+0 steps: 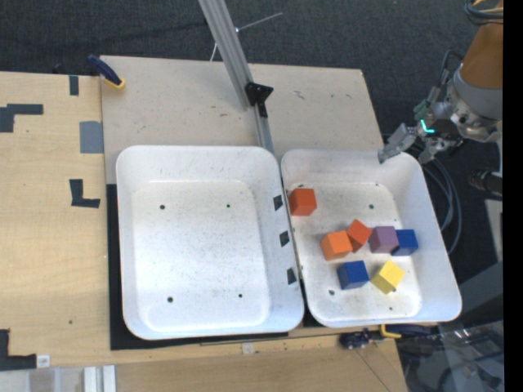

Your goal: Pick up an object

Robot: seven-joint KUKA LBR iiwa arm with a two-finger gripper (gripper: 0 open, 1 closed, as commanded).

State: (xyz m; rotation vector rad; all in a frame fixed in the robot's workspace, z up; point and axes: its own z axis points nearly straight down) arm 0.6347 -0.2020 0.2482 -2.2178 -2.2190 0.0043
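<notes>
The right bin (pixel 343 168) holds several small cubes. An orange-red cube (pixel 302 201) sits alone near its left wall. Closer to the front lies a cluster: an orange cube (pixel 336 244), a red-orange cube (pixel 359 233), a purple cube (pixel 382 238) and a blue cube (pixel 405 241) in a row, with another blue cube (pixel 352 273) and a yellow cube (pixel 389 277) in front of them. My gripper (pixel 399 144) hangs over the bin's far right corner, well away from every cube, with nothing seen in it.
The left bin (pixel 196 243) stands beside the right one, with black clips (pixel 283 237) along the seam. A slanted metal pole (pixel 229 39) crosses the back of the bench. A blue and yellow clamp (pixel 106 70) lies at the far left. Cables (pixel 451 207) hang right of the bin.
</notes>
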